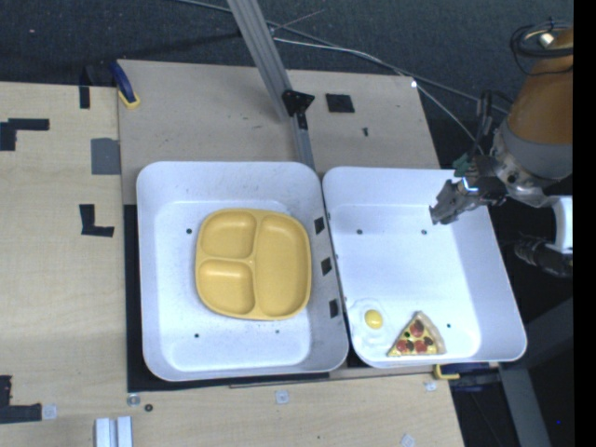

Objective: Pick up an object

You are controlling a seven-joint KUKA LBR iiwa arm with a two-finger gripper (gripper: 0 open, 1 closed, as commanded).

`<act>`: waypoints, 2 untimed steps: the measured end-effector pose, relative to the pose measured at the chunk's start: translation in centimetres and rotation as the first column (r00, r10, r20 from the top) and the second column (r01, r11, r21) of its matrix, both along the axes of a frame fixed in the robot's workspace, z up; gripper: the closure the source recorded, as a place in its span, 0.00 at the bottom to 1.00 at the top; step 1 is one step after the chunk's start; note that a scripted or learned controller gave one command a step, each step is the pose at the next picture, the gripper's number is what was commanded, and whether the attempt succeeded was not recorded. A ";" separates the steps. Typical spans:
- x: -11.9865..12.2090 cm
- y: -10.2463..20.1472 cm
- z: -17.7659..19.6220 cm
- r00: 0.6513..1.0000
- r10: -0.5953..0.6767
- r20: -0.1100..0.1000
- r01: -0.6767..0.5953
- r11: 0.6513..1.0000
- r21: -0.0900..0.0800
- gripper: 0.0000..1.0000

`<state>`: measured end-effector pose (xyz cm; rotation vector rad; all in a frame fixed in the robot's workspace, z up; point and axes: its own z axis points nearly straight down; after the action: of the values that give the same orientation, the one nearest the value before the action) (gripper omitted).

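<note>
A pizza slice toy (418, 335) lies in the near right corner of the right bin (466, 259). Beside it, to its left, rests a fried egg toy (372, 318) with a yellow yolk. My gripper (449, 204) hangs over the far right edge of the right bin, well away from both toys, with nothing seen between its dark fingers. A yellow divided plate (252, 264) sits in the middle of the left bin (168, 250).
A slanted metal pole (265, 49) runs from the top down to the gap between the bins. Cables (391, 63) cross the bench at the back. The arm's orange-banded wrist (545, 101) stands at the right edge.
</note>
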<state>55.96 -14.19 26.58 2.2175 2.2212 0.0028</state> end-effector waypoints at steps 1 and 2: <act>1.4 4.8 -1.7 1.000 0.004 -0.005 -0.004 1.000 0.001 1.00; 3.3 9.8 -3.1 1.000 0.004 -0.005 -0.004 1.000 0.001 1.00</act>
<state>59.23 -4.36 23.50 2.2164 2.2287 -0.0021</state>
